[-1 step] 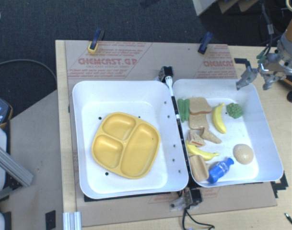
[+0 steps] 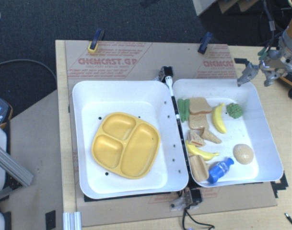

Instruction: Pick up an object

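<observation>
Tool: the tool (image 2: 257, 76) hangs over the far right corner of the right bin (image 2: 268, 143), fingers spread apart and grasping nothing.
Left bin: the left bin (image 2: 83, 128) holds a yellow divided plate (image 2: 125, 144) — not an easy thing for two fingers.
Right bin: all the small pieces lie here, well below and to the left of the tool.
Nearest pick: a green broccoli piece (image 2: 234, 110) by the far wall, with a banana (image 2: 218, 119) just beside it on the left.
Loner: a round tan bun (image 2: 243, 154) sits apart from the rest, with free floor around it.
Cluster: bread slices (image 2: 200, 113), a second banana (image 2: 202, 152) and a blue bottle (image 2: 218, 170) are packed close, some touching.
Green strip: a green bean-like piece (image 2: 183, 110) lies along the inner wall.
Step in hand: I'd say it is only lining up — nothing is picked yet.
Doing it well: go for the broccoli piece or the bun, centre the spread fingers over it, drop straight down, close only once both fingers are either side of it.
Risk: in the cluster a finger would likely land on a neighbour.
</observation>
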`<state>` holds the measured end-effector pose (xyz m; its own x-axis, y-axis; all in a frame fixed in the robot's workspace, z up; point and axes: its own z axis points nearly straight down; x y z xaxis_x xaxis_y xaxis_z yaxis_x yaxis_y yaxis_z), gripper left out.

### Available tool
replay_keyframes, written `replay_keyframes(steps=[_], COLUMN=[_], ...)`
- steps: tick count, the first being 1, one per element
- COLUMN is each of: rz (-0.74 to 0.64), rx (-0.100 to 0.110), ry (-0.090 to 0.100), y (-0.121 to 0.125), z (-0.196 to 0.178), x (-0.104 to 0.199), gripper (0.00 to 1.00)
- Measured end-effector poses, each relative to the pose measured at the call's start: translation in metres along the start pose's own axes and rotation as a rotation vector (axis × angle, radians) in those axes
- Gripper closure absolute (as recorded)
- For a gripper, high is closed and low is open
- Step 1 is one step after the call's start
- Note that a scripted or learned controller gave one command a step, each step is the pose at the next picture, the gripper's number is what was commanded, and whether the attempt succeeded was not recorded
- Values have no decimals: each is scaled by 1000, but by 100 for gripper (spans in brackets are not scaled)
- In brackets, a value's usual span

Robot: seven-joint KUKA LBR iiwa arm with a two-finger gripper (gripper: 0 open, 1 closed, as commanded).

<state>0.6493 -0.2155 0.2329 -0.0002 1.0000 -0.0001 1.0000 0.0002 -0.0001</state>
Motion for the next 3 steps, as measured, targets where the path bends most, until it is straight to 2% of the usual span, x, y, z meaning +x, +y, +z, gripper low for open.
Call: replay_keyframes(steps=[2,3], rz=[-2,-5], rx=[5,2], ry=[2,9], y=[6,8], z=[113,148], x=[-4,1], gripper=[0,0])
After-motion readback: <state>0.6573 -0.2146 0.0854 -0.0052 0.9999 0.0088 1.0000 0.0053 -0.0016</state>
